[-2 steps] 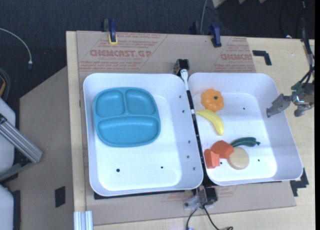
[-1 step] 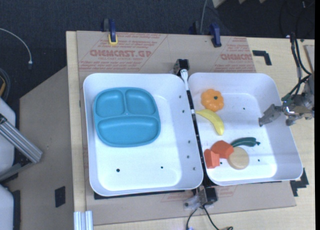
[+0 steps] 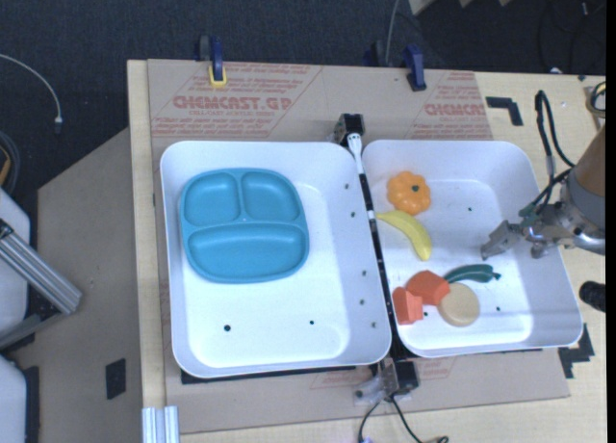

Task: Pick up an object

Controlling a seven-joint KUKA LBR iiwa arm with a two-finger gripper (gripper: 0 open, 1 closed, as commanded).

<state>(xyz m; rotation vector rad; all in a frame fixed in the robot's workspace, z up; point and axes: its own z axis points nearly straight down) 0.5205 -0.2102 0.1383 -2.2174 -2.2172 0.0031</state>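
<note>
Reaching in from 3 o'clock, my claw point(image 3: 502, 242) hangs over the right bin point(image 3: 539, 321), near its 3 o'clock wall. Whether my claw is open or shut, I cannot tell; I see nothing gripped in it.

Inside the right bin lie five things. At 12 o'clock of the group sits an orange pumpkin-like toy point(image 3: 409, 192). Just below it lies a yellow banana point(image 3: 408, 233), slanted. At 6 o'clock are a red-orange block point(image 3: 419, 296) and a round beige disc point(image 3: 460, 307), just beside each other. A dark green piece point(image 3: 472, 274) lies just above the disc, close under my claw at its 7 o'clock.

The left bin point(image 3: 269, 345) holds a blue divided plate point(image 3: 246, 224) with three compartments, toward the 10 o'clock corner. White floor is free at 3 and 6 o'clock of the plate.

In the right bin, free floor is at 1 o'clock, between the pumpkin toy and the far wall. Both bins touch along the middle edge.

On the brown board point(image 3: 144, 239) under the bins I read red print, "CHEMCAST GP", at 12 o'clock of each bin; the right print is partly hidden.
</note>
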